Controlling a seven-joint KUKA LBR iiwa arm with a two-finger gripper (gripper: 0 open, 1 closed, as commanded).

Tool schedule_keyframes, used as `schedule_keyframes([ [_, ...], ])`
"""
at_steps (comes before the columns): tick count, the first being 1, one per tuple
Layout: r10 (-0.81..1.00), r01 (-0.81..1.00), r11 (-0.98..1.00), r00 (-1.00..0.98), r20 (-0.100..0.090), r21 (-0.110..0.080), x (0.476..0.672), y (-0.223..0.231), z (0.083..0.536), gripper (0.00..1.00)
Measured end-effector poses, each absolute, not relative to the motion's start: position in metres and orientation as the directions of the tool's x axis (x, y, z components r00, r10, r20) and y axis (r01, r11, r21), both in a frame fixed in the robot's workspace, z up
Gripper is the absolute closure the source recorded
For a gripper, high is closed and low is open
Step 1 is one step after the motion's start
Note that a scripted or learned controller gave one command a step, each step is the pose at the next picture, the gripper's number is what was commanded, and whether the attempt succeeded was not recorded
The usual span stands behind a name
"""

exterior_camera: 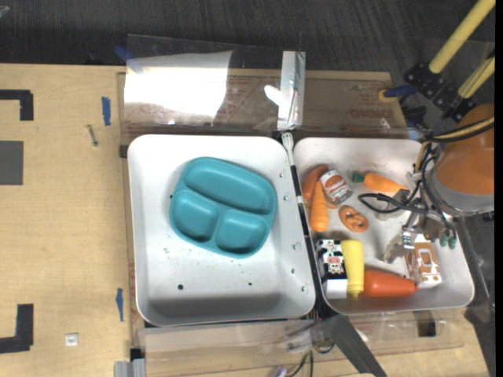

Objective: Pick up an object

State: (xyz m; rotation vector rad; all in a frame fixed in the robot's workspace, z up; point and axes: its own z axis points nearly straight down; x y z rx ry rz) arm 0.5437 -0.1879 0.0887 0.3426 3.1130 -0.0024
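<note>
White plastic forms both shallow bins on the bench. The left bin (149,210) holds a single thing: a teal divided plate (224,205) with three compartments, lying flat toward the upper middle of the bin floor and tilted a little clockwise. A few dark specks dot the bare floor below it.

The right bin (460,293) is crowded with small toy foods. Along its left wall lie two orange carrot-like pieces (317,199), one above the other and roughly parallel to the wall. Just to their right sits a small red-and-white can (335,186), and below that a round orange pretzel-like piece (354,219). Near the upper middle is a short orange carrot with a green tip (380,183). In the lower left corner a black-and-white patterned block (332,258) touches a yellow bottle (352,266) standing lengthwise beside it, and a large red-orange carrot (387,284) lies across the bottom, its blunt end against the bottle.

The arm's orange band (468,163) hangs over the bin's upper right corner, with black cables looping toward the centre. The gripper (413,246) is low in the right part of the bin, just above the large carrot; whether its fingers are spread or pressed together cannot be made out, and nothing is visibly pinched between them.
</note>
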Motion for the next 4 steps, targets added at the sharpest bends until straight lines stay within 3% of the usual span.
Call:
schedule_keyframes([
  [1, 0.042, 0.042, 0.999, -0.999, -0.009, -0.003, 0.508, -0.219, 0.089, 0.00],
  [2, 0.267, 0.267, 0.964, -0.964, -0.010, 0.002, 0.574, -0.173, 0.102, 0.00],
  [3, 0.428, 0.428, 0.904, -0.904, -0.023, 0.005, 0.486, -0.166, 0.110, 0.00],
  [4, 0.412, 0.412, 0.911, -0.911, -0.007, 0.002, 0.522, -0.139, 0.104, 0.00],
])
